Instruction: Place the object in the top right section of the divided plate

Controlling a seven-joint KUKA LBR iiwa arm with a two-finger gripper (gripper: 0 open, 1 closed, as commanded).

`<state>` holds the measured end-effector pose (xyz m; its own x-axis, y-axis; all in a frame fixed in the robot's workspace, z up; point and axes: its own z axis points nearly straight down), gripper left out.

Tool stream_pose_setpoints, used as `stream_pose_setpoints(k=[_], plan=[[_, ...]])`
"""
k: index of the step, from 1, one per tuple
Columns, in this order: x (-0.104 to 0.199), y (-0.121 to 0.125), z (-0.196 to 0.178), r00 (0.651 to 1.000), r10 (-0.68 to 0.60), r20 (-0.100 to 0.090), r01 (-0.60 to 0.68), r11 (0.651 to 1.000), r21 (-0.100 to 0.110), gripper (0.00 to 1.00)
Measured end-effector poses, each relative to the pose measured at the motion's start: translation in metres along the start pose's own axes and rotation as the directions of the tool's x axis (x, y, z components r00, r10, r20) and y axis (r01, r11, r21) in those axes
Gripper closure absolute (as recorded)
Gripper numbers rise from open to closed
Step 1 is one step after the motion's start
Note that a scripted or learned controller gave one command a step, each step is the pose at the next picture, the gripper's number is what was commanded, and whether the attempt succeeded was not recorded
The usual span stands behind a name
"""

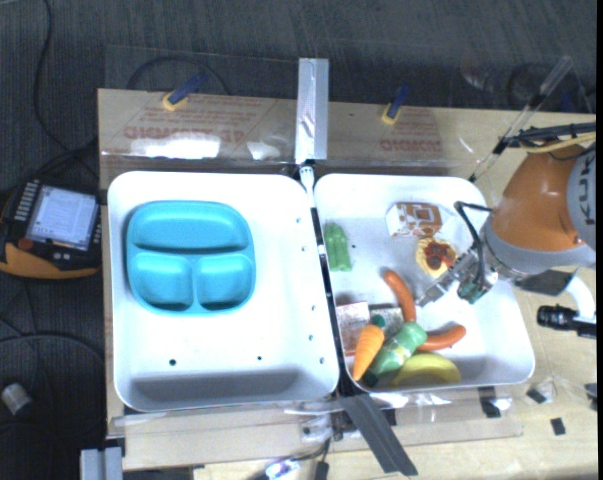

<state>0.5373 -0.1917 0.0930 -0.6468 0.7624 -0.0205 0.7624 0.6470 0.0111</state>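
Note:
The blue divided plate (190, 254) lies in the left white bin (141, 378), with one wide section at the back and two smaller ones at the front. My gripper (459, 282) hangs low over the right bin (506, 343), just right of a round red and yellow toy (436, 255). It is also right of an orange sausage (400, 293). Nothing clearly shows in its grasp.
The right bin also holds a green block (336, 246), a printed packet (413, 217), a carrot (366, 349), a green toy (402, 345), a banana (427, 370), a red chili (444, 336) and a small box (352, 315). A handheld device (51, 226) lies left of the bench.

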Motion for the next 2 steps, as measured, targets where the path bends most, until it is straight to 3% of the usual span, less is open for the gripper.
stream_pose_setpoints(k=[1, 2], plan=[[0.002, -0.044, -0.001, 0.957, -0.291, -0.001, 0.291, 0.957, -0.002, 1.00], [-0.056, 0.018, -0.023, 0.898, -0.440, -0.019, 0.440, 0.898, 0.000, 1.00]])
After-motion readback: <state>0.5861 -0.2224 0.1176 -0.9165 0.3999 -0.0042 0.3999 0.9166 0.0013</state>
